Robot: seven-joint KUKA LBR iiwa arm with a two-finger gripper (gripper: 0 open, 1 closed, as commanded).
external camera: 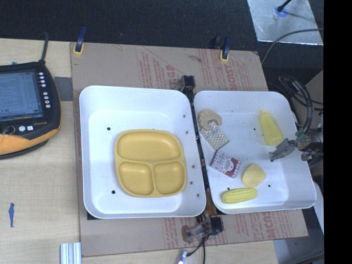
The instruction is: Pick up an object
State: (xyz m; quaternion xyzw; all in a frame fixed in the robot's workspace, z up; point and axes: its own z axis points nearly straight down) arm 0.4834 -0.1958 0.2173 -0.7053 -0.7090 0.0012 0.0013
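Setting: wooden bench (33,202) with a cardboard sheet under two white bins; dark floor behind, a teach pendant (25,111) at the far left.
Left bin (91,147): holds a yellow divided tray (149,162), nothing else.
Right bin (294,186): holds the loose pieces — a yellow block (269,128) near the far right, a pale yellow lump (253,175), a corn cob (239,194) by the near wall, a red-and-white packet (225,163), a checked packet (216,137) and a round biscuit-like piece (209,118) by the shared wall.
End effector (281,150): at the right bin's right side, just below the yellow block and near the lump; nothing visible between the fingers, and whether they are parted or closed I cannot tell.
Step in hand: probably the approach, nothing lifted yet.
Best target: likely the yellow block or the lump, both nearest and apart from neighbours.
How to do it well: centre over one piece, straddle its narrow width, descend fully before closing, lift straight.
Risk: the sloped bin wall close by could deflect a finger.
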